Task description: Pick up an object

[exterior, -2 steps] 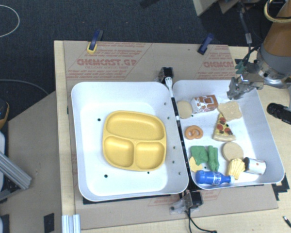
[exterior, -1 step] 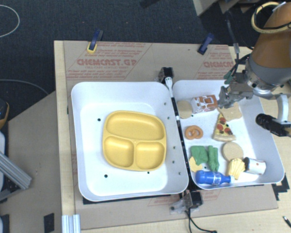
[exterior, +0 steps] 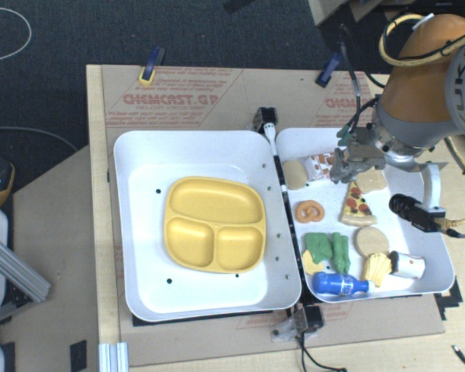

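My gripper hangs low over the upper part of the right bin, its tip just above a pizza slice and beside a small red-and-white packet. A tan bread piece lies at the bin's upper left. Below it sit a pretzel, a green leafy toy, a round cracker, yellow fries, a blue bottle and a white cup. Nothing is visibly held.
The left bin holds a yellow divided plate. The arm's orange band and grey wrist lean in over the right bin's upper right corner. Clamps sit along the cardboard's back edge.
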